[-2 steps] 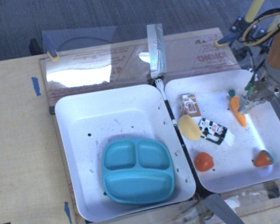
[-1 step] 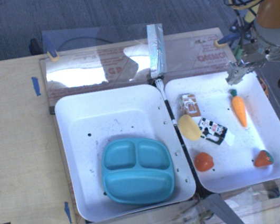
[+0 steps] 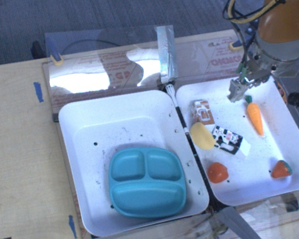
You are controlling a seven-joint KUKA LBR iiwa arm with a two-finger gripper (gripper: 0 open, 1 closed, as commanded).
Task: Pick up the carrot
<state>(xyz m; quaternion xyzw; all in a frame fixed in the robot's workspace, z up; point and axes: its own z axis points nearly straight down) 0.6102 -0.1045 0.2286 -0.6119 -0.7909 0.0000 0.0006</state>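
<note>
In the right bin (image 3: 293,119), the carrot (image 3: 255,118) lies with bare floor on both sides. The gripper (image 3: 240,89) hangs just above its top end. A yellow lemon (image 3: 202,136) and black-and-white toy (image 3: 227,139) crowd the left part.

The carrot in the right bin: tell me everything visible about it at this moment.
The small orange toy carrot looks like smooth plastic, with a short green top at its far end and the tapered tip pointing toward the near edge. It lies flat, roughly lengthwise, on the floor of the shallow white right bin, in its far right part. Nothing touches it; the robot's hand hovers just beyond its green end, not gripping it.
</note>
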